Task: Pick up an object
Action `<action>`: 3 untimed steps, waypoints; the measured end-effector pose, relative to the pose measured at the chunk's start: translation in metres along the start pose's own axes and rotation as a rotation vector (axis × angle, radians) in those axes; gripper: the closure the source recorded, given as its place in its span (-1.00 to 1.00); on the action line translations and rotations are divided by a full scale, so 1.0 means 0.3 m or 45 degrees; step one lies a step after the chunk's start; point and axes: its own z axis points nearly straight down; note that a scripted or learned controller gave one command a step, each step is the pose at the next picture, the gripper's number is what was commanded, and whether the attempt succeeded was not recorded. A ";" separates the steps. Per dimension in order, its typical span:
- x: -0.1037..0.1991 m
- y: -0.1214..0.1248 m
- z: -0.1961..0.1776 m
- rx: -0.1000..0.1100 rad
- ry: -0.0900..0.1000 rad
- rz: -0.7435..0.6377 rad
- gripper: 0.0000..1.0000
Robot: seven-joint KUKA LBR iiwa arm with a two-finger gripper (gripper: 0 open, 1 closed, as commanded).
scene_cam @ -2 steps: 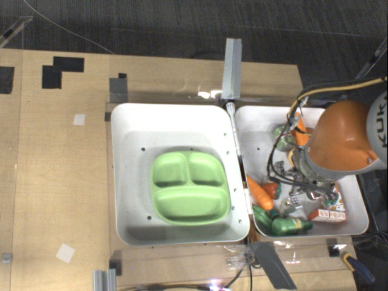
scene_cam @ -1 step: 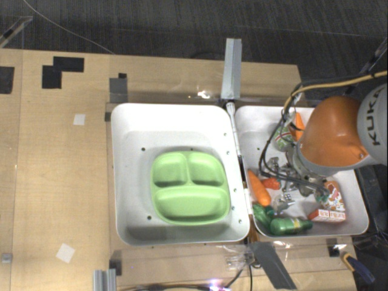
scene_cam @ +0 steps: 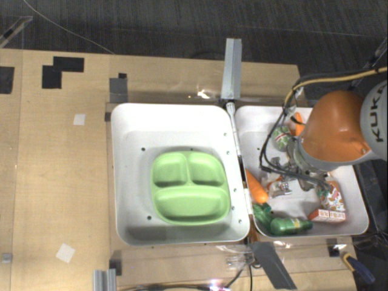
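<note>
My gripper (scene_cam: pixel 284 185) hangs low over the middle of the right bin (scene_cam: pixel 357 223), under the orange band (scene_cam: pixel 334 126) of the arm. An orange carrot (scene_cam: pixel 257 190) lies just left of it, close to the bin's left wall. Below the carrot sits a dark green leafy piece (scene_cam: pixel 262 211), with a green bottle-shaped toy (scene_cam: pixel 291 225) beside it. A red and white carton (scene_cam: pixel 331 204) lies to the gripper's right. A small green and red item (scene_cam: pixel 282 139) lies behind the gripper, partly under the cables. I see nothing plainly held.
The left bin (scene_cam: pixel 130 162) holds a light green divided plate (scene_cam: pixel 190 187). A metal post (scene_cam: pixel 231 71) stands behind the gap between the bins. Cables (scene_cam: pixel 270 144) loop from the wrist over the right bin's back half. Wooden bench surrounds both bins.
</note>
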 end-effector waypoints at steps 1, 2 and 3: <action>-0.052 -0.230 -0.330 -0.004 0.030 0.182 1.00; -0.372 -0.137 -0.476 -0.010 0.035 0.292 1.00; -0.414 -0.031 -0.585 -0.007 0.035 0.417 1.00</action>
